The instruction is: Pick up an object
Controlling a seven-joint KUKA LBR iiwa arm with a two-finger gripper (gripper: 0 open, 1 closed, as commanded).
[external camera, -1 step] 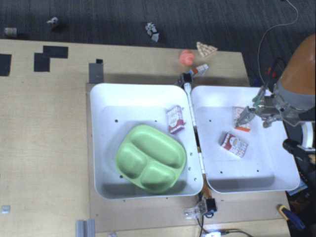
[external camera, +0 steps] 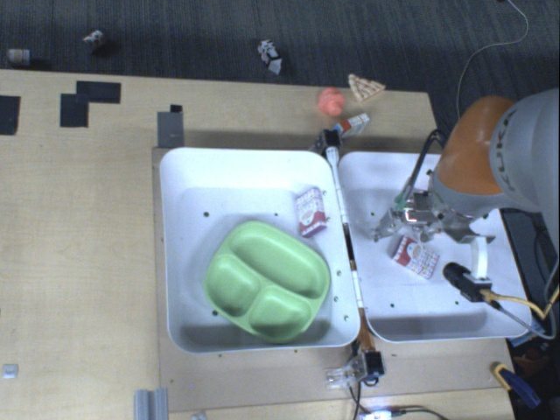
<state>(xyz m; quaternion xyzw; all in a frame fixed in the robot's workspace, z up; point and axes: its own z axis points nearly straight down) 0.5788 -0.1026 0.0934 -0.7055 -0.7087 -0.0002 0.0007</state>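
My gripper [external camera: 408, 226] hangs low over the right bin [external camera: 376, 304], near its middle. A small red and white packet [external camera: 416, 257] lies flat on the bin floor just below and to the right of the gripper, apart from it as far as I can see. In the left bin [external camera: 184, 234] a green divided plate [external camera: 267, 278] rests tilted on the floor, and a second red and white packet [external camera: 311, 211] lies near the bin's back right corner.
Behind the bins on the bench lie a pink ball [external camera: 331, 101], a toy pizza slice [external camera: 366, 87] and a small tube [external camera: 352, 125]. A grey block [external camera: 171, 129] stands at the left bin's back left corner.
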